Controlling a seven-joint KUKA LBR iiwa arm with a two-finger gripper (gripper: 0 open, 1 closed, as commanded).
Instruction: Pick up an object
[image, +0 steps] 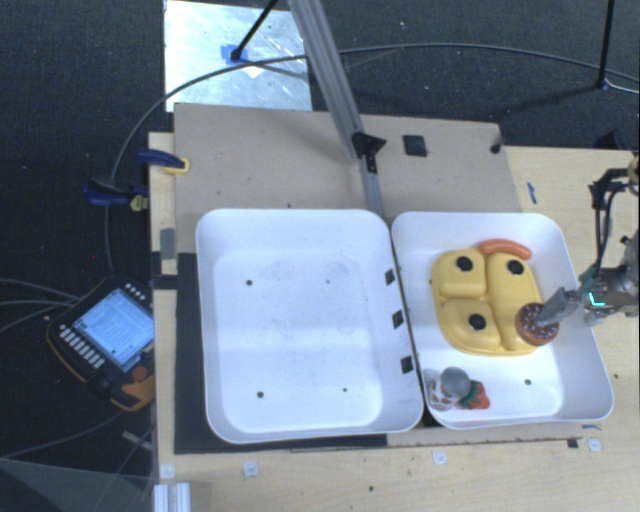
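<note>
At the far left I see a handheld control unit (105, 335) with a lit screen lying on the dark floor, its cables trailing around it. Above it, blue and yellow clamps (135, 180) grip the left edge of the desk (440, 180).

Next is the left bin (295, 320), a shallow white tray showing its bare floor with small dark dots. A metal pole (335, 80) slants down from the top of the view toward the seam between the two bins.

The right bin (575, 385) touches the left bin along that seam. In its middle lies a large yellow tray-like toy (485, 300) with dark spots on its sections. An orange sausage-shaped piece (503, 247) rests along its upper edge. Near the front left corner of this bin sits a small grey and orange toy (455, 388), well apart from the yellow toy.

The claw (540, 322) reaches in from the right and sits over the right edge of the yellow toy, against a small round dark-red object (535, 325). I cannot tell how the claw is set, or whether it grips anything.
</note>
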